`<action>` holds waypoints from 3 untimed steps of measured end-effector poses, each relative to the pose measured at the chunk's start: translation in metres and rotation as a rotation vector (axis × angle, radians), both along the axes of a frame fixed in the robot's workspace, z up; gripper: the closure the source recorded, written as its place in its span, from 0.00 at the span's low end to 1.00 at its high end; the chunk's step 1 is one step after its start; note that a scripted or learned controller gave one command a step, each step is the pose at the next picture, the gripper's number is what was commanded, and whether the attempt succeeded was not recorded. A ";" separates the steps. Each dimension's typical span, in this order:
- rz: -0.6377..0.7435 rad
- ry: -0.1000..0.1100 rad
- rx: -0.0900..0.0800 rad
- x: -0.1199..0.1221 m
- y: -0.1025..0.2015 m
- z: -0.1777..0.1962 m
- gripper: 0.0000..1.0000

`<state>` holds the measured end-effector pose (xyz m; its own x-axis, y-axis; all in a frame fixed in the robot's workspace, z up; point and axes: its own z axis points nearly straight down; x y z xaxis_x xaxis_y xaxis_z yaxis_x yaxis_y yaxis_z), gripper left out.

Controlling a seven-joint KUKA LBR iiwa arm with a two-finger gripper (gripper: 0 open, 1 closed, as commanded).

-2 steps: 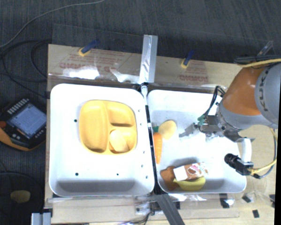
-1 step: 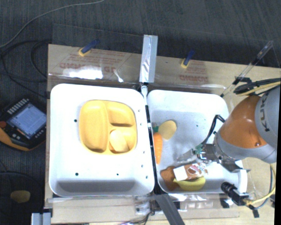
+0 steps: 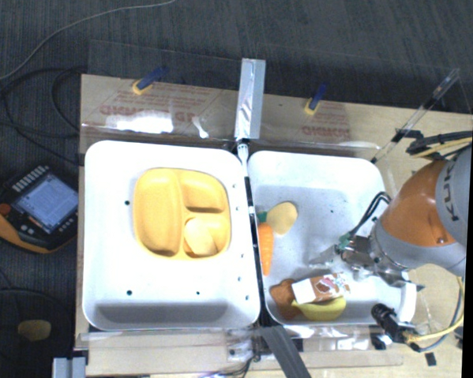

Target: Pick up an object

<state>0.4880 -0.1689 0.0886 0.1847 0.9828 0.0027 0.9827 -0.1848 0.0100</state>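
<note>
Camera view looks down on two white bins: left bin [image 3: 96,295] carrying a yellow divided tray [image 3: 160,212], right bin [image 3: 332,177] carrying the loose pieces worth picking. Along the right bin's left wall, an orange carrot [image 3: 265,247] lying lengthwise, with a pale yellowish rounded piece [image 3: 282,216] just above it. At the bin's near edge, a tight cluster: a small white carton with a red label [image 3: 320,289] resting on a yellow banana-like piece [image 3: 325,310], a brown piece [image 3: 282,292] touching at the left. Gripper [image 3: 350,252] low inside the right bin, just above and to the right of the carton; open or closed, cannot tell, and nothing seen held. Probably all light toy pieces, smooth plastic and likely slippery; carton likely stiff with flat faces, so best pinched across its two short flat sides. Carrot probably rigid and tapered, best taken across the thick middle, though close to the wall. Cluster crowded, so risk of nudging neighbours or closing on two at once.
</note>
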 end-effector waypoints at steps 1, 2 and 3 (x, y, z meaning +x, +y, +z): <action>0.000 0.000 0.000 0.000 0.000 0.000 0.00; 0.000 -0.002 -0.001 0.001 0.000 0.010 1.00; 0.045 -0.005 -0.015 -0.001 0.013 0.003 1.00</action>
